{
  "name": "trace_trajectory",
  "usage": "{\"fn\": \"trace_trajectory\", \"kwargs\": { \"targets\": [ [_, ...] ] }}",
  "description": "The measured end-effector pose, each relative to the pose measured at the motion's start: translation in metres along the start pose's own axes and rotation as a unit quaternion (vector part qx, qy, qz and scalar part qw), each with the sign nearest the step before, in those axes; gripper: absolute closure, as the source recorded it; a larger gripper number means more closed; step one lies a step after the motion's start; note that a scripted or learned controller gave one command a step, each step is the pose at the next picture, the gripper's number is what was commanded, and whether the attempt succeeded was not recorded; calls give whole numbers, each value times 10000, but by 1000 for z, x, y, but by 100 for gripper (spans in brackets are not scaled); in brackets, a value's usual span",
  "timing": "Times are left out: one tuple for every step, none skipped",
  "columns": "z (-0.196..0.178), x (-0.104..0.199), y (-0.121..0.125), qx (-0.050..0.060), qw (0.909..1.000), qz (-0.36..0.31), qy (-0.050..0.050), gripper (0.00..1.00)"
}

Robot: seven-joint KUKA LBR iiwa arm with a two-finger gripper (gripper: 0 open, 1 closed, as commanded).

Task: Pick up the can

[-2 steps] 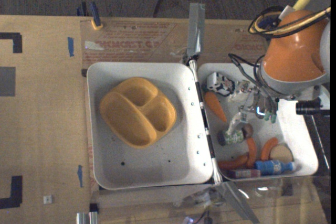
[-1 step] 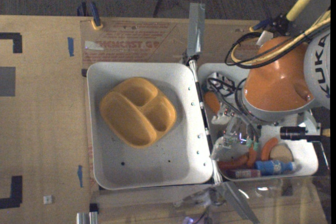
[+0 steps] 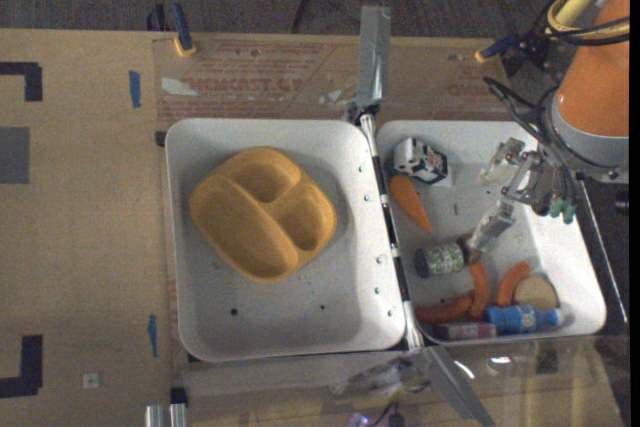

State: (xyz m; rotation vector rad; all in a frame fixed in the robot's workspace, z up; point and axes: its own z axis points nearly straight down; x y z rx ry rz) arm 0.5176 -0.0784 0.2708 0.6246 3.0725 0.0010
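Note:
In the right bin (image 3: 580, 255), a small dark can (image 3: 440, 260) with a green label lies on its side near the middle. My gripper (image 3: 498, 197) hangs over the bin to the can's upper right, and it is open. One metal finger (image 3: 490, 231) ends just right of the can's end, while the other finger (image 3: 504, 157) is farther back. Nothing sits between them. The grey arm with its orange band (image 3: 597, 90) reaches in from the right.
Around the can lie an orange carrot (image 3: 411, 203), a white and black item (image 3: 419, 160), orange pieces (image 3: 480, 287), a bread slice (image 3: 537, 293), a blue bottle (image 3: 524, 318) and a red stick (image 3: 460, 330). The left bin (image 3: 200, 315) holds a yellow divided plate (image 3: 262, 212).

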Motion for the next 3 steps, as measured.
{"fn": "trace_trajectory", "kwargs": {
  "targets": [
    [81, -14, 78, -2, 9998, -206, 16, 0],
    [86, 51, 92, -3, 9940, -1092, 26, 0],
    [54, -42, 97, -8, 9901, -1406, -9, 0]
  ]
}}
